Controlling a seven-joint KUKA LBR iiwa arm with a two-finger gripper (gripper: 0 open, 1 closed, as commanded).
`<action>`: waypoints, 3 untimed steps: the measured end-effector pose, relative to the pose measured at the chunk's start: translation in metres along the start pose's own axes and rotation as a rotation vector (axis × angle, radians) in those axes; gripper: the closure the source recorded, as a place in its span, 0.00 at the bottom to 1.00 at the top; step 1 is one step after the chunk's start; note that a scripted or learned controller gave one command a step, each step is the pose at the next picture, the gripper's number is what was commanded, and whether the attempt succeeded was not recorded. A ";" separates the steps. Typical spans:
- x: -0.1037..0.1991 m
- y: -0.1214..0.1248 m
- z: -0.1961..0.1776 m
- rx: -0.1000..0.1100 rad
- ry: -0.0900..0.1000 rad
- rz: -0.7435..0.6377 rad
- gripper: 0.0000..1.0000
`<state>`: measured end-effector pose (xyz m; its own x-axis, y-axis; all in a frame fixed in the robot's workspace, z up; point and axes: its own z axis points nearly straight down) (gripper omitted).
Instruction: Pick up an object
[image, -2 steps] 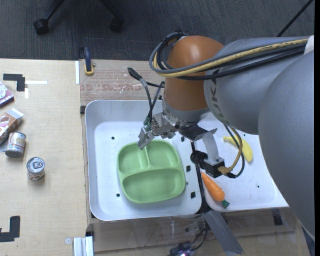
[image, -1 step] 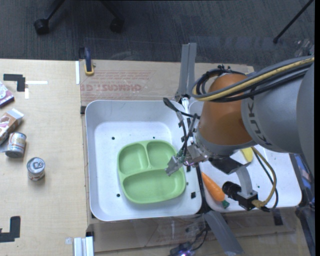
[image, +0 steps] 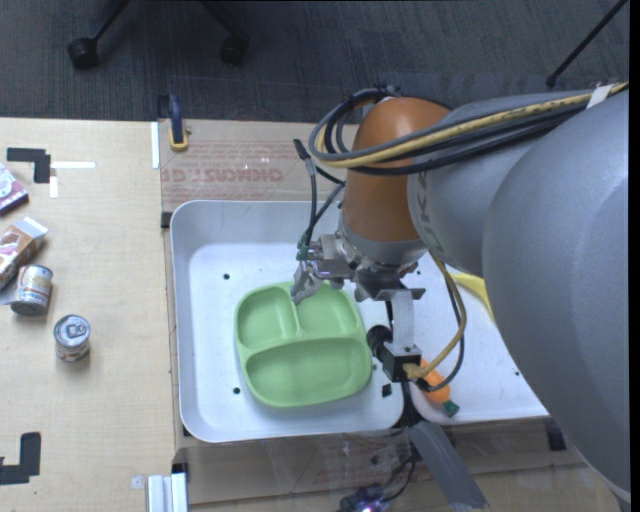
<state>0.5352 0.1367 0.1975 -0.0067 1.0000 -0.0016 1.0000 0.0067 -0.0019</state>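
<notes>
White bin (image: 200, 300) holds green divided plate (image: 300, 345); cans (image: 72, 337) on bench left; jaws' state unclear.

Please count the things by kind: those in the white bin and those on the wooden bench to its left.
Green divided plate: 1
Orange object, partly hidden, in the bin: 1
Cans on the bench: 2
Packets at the left edge: 2
Total: 6

Gripper (image: 318, 272) over green divided plate (image: 302, 345) (in white bin (image: 200, 300)).
</notes>
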 end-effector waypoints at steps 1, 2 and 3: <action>0.000 0.000 0.000 0.000 0.000 0.000 0.00; 0.000 0.000 0.000 0.000 0.000 0.000 0.00; 0.039 -0.057 -0.207 -0.001 -0.001 -0.200 0.00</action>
<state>0.4778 0.1761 0.4046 -0.2052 0.9787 -0.0019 0.9787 0.2052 -0.0008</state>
